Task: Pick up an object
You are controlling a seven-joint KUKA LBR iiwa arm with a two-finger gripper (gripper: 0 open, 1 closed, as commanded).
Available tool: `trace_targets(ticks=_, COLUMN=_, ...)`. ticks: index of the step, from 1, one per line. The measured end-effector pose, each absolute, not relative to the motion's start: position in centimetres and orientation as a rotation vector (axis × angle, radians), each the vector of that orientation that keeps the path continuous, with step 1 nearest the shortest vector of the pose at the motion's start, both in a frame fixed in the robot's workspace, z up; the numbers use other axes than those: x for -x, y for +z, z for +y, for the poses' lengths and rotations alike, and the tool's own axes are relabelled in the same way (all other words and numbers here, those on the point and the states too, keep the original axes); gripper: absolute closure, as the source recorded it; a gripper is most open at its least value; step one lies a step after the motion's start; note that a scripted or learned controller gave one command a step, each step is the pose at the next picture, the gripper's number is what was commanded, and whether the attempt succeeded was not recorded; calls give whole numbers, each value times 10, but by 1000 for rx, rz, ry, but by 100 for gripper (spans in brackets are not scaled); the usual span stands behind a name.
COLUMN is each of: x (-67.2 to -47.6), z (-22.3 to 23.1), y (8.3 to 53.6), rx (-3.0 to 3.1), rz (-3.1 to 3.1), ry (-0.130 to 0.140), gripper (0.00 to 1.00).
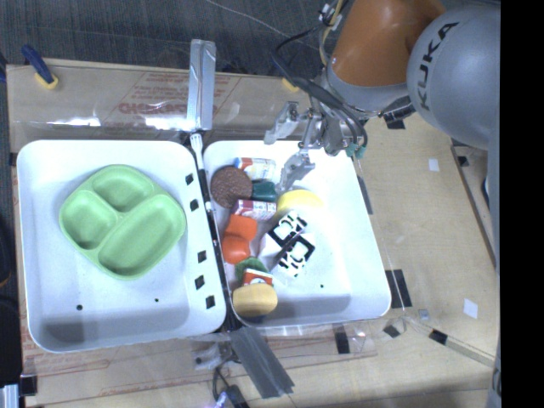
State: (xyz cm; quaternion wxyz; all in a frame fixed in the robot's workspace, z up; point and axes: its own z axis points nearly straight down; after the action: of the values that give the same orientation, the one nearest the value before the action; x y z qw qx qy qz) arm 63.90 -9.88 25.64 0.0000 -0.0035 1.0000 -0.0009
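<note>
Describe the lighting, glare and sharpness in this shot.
Camera view: even overhead light, soft shadows along the inner walls of both bins; glare on the clear plastic sheet behind the left bin; the green plate is fairly sharp; the gripper is slightly blurred, the small toys beneath it soft.

Illumination is even and moderately bright from overhead, with the two white bins (357,300) rendered close to overexposed and soft grey shading along their inner walls. The clear plastic sheet (153,100) behind the bins carries pale glare streaks, and the orange band (378,36) on the arm shows a dull highlight. Overall sharpness is modest, fine detail among the small objects is smeared, and the dark floor at top is grainy.
</note>
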Motion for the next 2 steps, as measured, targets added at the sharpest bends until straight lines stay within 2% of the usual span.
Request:
trace_targets(ticks=1, x=-610, z=-141, y=122, rx=116, rz=3127, ry=-2, gripper=0)
trace_targets(ticks=2, x=-634, z=-101, y=97, rx=277, rz=3118, ry=-4, gripper=0)
